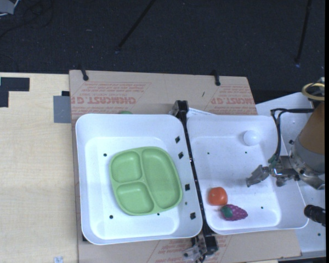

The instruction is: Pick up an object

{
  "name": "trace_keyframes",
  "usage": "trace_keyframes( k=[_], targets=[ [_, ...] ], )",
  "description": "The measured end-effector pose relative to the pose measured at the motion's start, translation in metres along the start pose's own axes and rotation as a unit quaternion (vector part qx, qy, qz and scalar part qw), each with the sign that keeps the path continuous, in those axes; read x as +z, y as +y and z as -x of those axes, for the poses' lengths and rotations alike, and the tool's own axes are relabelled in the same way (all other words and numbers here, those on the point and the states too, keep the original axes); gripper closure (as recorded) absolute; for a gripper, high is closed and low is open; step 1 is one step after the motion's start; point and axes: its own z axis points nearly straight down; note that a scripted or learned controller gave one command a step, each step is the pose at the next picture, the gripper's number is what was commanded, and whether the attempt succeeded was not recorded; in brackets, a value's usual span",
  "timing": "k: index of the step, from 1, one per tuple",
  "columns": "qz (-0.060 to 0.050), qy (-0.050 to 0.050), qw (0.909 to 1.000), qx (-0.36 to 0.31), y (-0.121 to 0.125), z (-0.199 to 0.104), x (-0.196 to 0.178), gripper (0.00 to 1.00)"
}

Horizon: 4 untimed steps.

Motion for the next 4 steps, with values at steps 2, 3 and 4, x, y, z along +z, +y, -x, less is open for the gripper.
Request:
trace_keyframes(
  k=[2, 3, 4],
  targets=[
    [0.002, -0.001, 1.0, 0.002, -0.001, 0.006, 0.048, 1.0],
    [0.005, -0.002, 1.0, -0.001, -0.009, 0.001, -0.008, 1.0],
    [0.007, -0.002, 1.0, -0.001, -0.002, -0.004, -0.067, 1.0]
  ],
)
